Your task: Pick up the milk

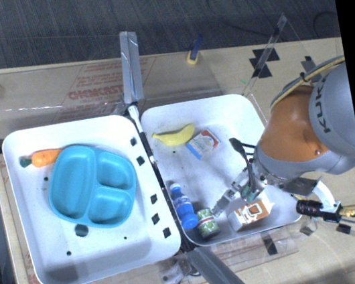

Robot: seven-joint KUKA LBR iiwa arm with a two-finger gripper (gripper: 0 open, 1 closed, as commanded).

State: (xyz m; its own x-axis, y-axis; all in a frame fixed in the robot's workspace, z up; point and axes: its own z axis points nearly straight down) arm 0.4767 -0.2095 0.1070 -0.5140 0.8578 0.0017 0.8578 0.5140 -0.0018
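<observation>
Milk, the small orange-and-white carton (252,213), lies at the near edge of the right white bin (253,107), and my gripper (241,194), jaws spread just above it, should centre over its narrow sides before closing, clear of the green can (207,223).

Milk (252,213): a small carton, white with orange-brown print, lay tipped on its side at the near rim of the right-hand bin (253,107), toward its right corner, just under the wrist, its left edge partly hidden.
</observation>
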